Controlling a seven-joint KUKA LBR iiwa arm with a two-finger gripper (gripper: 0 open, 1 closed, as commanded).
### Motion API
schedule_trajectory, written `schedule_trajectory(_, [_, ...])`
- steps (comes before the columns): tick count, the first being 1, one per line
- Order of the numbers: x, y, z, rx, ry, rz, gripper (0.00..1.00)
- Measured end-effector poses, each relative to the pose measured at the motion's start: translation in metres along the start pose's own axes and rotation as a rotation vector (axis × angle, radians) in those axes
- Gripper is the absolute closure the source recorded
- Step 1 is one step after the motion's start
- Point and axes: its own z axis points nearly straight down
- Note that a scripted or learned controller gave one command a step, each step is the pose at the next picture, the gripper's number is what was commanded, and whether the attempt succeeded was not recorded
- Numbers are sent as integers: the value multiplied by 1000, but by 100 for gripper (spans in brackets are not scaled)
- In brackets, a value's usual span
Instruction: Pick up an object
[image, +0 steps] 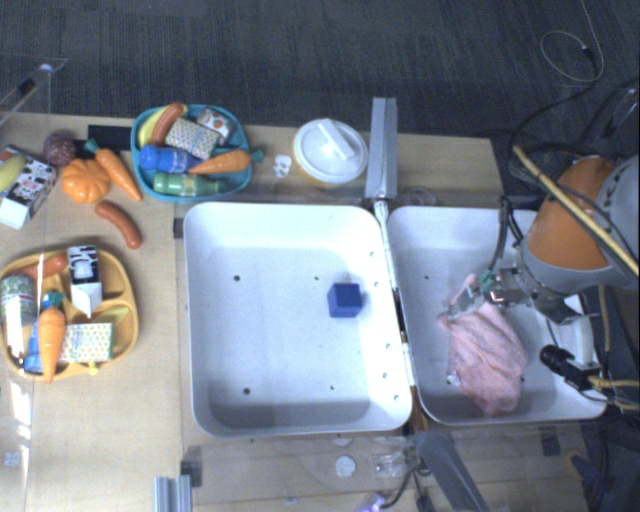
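A pink cloth (486, 352) lies crumpled in the right bin (432, 250), toward its front right. My gripper (481, 291) is low over the cloth's upper left corner, which rises in a small peak toward it; the arm's grey and orange wrist comes in from the right. A small blue cube (345, 299) sits alone near the middle of the left bin (240, 250), well away from the gripper.
A metal divider post (381, 150) stands between the bins at the back. Behind the left bin are a blue bowl of toy food (192, 152) and a white lidded container (331, 150). A yellow tray of toys (68, 312) lies on the left. Cables hang at the right.
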Motion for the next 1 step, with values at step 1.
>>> schedule_trajectory(1, [6,42,1,-1,1,-137,0])
